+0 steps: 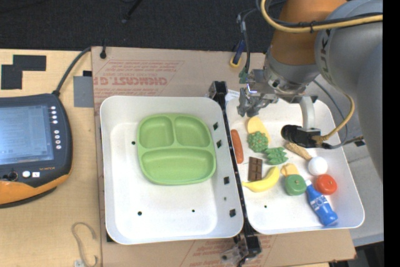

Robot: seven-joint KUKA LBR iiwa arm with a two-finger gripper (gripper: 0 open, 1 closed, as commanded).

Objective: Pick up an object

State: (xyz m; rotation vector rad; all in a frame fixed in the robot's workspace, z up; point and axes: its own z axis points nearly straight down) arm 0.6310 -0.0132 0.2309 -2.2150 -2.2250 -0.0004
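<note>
My end effector (252, 101), open or clenched I cannot tell, hovers near the small yellow toy (256, 126): probably light, hard, slippery plastic, best pinched across its narrow middle.

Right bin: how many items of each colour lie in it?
Green 3: broccoli, leafy sprig, round fruit
Yellow 2: lump, banana
Red 2: sausage, round piece
Brown 2: chocolate bar, tan stick
White 1: ball
Blue 1: bottle
Total: 11
</note>
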